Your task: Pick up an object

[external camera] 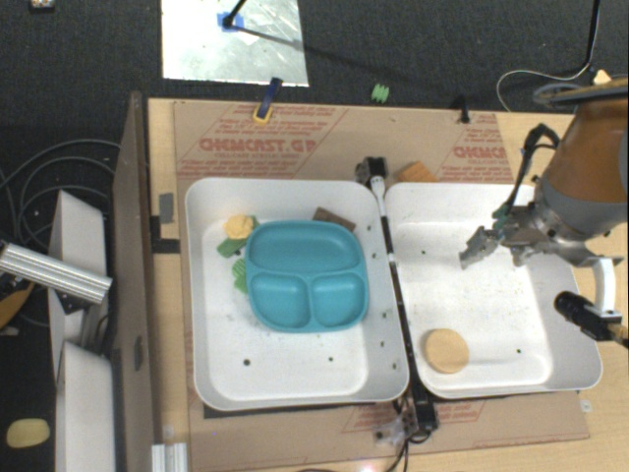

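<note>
Round tan disc [446, 349]: lay flat near the front of the right bin [565, 372], apart from its walls.

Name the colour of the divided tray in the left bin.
Light blue, seen in the camera view: the divided tray.

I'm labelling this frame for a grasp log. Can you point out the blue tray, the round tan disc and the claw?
blue tray [305, 273]: camera view, its centre ridge.
round tan disc [446, 349]: camera view, middle of its top face.
claw [476, 249]: camera view, at its fingertips.
</note>
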You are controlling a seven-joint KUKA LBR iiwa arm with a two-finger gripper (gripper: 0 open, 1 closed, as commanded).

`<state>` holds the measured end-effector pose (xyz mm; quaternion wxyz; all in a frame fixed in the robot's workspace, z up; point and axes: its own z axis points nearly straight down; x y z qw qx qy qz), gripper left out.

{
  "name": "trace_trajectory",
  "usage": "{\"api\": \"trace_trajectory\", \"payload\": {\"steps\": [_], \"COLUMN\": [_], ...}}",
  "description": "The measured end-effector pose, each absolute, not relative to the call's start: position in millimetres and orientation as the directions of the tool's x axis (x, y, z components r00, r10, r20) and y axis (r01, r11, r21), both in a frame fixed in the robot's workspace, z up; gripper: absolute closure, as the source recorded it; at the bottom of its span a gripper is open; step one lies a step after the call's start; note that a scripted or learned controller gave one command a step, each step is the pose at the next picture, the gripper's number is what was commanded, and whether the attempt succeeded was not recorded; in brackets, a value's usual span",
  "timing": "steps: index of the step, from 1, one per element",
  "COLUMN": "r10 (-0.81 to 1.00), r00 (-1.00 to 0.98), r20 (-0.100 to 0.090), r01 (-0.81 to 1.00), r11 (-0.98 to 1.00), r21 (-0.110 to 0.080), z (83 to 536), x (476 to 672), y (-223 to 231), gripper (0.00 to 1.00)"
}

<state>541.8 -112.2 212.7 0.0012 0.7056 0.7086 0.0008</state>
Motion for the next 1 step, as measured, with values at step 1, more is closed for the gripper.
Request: {"api": "trace_trajectory", "payload": {"steps": [1], "r10": [1.0], "r00": [-0.007], "r20": [0.002], "r01": [1.0], "r11": [0.007], "r21": [-0.006], "z": [89.9], "x": [578.2], "y": [-80.5], "gripper": [0.0]}}
